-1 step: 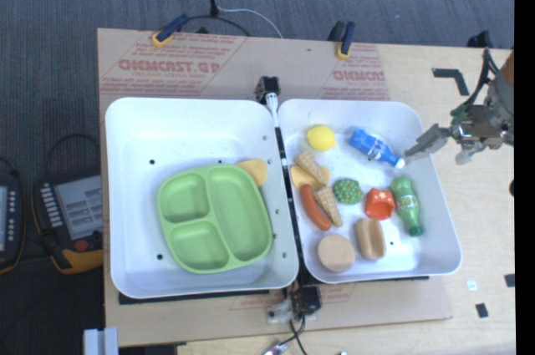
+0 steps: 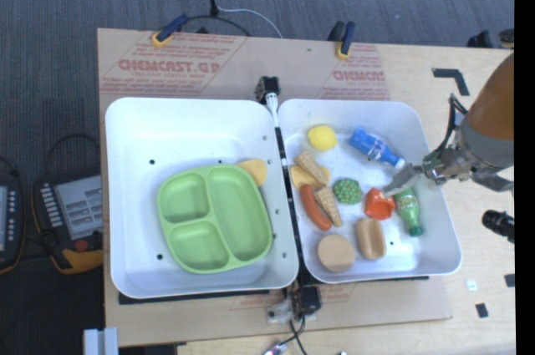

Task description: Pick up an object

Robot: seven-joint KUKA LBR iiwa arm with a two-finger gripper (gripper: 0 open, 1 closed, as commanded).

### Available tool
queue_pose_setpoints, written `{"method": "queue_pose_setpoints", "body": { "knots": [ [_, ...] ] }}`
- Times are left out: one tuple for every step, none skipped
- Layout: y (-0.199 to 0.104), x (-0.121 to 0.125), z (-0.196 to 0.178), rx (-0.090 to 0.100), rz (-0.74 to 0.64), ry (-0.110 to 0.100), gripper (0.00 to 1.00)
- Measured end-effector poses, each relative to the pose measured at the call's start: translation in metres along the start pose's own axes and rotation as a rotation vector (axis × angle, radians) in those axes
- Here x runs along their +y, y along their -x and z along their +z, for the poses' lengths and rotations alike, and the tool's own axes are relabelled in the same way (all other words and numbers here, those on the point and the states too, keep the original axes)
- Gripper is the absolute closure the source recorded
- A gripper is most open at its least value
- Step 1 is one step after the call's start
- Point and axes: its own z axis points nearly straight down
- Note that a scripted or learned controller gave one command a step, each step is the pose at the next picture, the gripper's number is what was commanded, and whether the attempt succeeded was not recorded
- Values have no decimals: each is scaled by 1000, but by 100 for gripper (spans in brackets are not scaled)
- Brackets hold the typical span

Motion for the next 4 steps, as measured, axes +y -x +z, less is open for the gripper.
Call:
{"method": "queue_pose_setpoints", "body": {
  "knots": [
    [-3,-1,58,2,-362,7,0],
    [-2,-1,49,-1,-359,6,100],
    [-60,-12,23,-2,-692,4,100],
    [-109,-4,4,-3,-414,4,100]
  ]
}}
